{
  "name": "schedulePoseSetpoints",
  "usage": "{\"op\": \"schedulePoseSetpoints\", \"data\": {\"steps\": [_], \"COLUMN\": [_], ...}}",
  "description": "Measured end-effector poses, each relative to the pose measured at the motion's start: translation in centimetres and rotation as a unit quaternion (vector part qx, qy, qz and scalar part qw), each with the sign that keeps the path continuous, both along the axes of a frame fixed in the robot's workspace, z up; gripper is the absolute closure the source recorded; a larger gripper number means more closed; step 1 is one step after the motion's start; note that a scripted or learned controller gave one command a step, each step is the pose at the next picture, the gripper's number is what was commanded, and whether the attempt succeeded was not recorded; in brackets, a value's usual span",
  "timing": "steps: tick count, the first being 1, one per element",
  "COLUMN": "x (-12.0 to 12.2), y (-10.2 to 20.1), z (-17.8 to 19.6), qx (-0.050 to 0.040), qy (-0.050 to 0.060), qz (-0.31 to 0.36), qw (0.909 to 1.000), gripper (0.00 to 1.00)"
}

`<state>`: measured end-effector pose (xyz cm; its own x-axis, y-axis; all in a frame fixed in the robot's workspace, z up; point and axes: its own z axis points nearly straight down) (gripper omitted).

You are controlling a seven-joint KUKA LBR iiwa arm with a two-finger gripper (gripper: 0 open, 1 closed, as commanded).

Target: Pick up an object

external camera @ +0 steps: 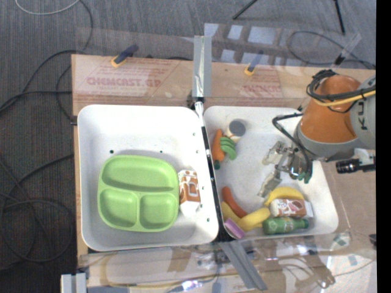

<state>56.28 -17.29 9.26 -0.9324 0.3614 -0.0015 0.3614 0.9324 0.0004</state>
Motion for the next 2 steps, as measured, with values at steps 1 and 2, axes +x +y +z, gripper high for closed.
{"op": "schedulePoseSetpoints", "data": {"steps": [1,2], "x": [-7.33,-7.2], "y": [-1.02,-0.88], "z": [-0.22,0.72], "qx": [-0.0001,0.0006], "qy": [-0.007,-0.009], "qz": [-0.052,-0.052], "qw": [0.9986,0.9986], "gripper": [0.0,1.0]}}
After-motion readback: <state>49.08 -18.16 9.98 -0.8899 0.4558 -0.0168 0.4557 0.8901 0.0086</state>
